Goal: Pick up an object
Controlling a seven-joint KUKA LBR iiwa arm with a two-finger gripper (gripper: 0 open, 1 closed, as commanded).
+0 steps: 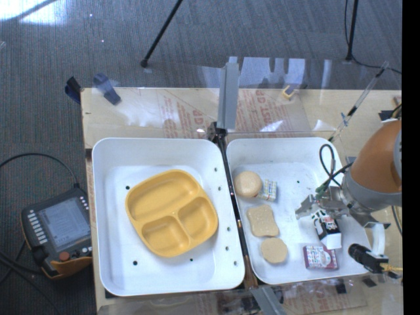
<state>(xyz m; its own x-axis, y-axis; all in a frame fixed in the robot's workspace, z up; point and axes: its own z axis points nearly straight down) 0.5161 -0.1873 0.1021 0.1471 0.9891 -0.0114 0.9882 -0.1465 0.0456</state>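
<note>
White bins sit side by side so items can be lifted from one and dropped in the other: a yellow divided plate [172,212] fills the left bin [108,176], food pieces lie in the right bin [289,151]. The gripper [323,220] hangs low over a small black-and-white carton [326,227], which lies directly beneath it; whether it grips the carton cannot be told.

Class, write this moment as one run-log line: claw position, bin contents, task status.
claw: low in right bin, over black-white item | nearby: three biscuits, red pack | left bin: yellow tray | status: nothing lifted
</note>
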